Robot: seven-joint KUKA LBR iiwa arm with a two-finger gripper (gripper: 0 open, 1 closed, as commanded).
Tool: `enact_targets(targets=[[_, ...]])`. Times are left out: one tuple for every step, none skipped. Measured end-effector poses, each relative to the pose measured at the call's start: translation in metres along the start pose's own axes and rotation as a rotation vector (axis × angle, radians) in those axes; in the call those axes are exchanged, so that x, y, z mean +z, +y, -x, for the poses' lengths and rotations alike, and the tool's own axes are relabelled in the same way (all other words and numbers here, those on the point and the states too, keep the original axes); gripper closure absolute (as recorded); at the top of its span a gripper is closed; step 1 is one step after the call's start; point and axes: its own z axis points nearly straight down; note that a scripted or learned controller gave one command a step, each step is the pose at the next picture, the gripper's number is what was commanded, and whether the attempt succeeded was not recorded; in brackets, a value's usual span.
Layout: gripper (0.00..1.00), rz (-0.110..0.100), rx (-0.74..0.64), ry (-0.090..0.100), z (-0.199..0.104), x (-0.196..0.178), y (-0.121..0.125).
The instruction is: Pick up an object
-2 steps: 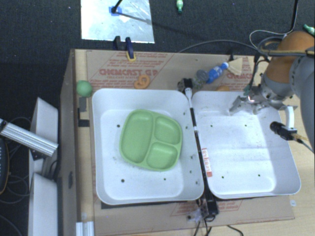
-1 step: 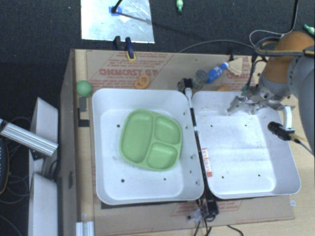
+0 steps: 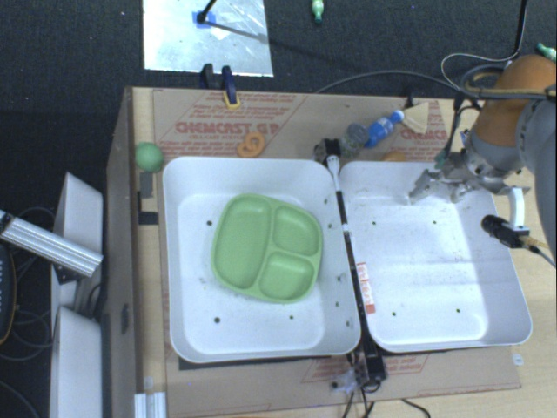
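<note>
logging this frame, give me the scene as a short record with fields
bins: two white bins side by side, left bin, right bin
left bin holds: green tray with three compartments, lying flat
arm: reaches in from the right, over the right bin's far right corner
claw: low over the right bin's far edge, nothing seen between its fingers
behind bins: blue bottle, green ball
</note>
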Motion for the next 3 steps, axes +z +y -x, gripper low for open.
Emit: enact_targets(targets=[[0.00, 0.001, -0.001, -0.002, -0.0079, 0.0005, -0.0002], [0.00, 0.001, 0.001, -0.002, -0.0015, 0.0000, -0.0001], [0.00, 0.000, -0.001, -0.002, -0.0086, 0.0006, -0.0003]])
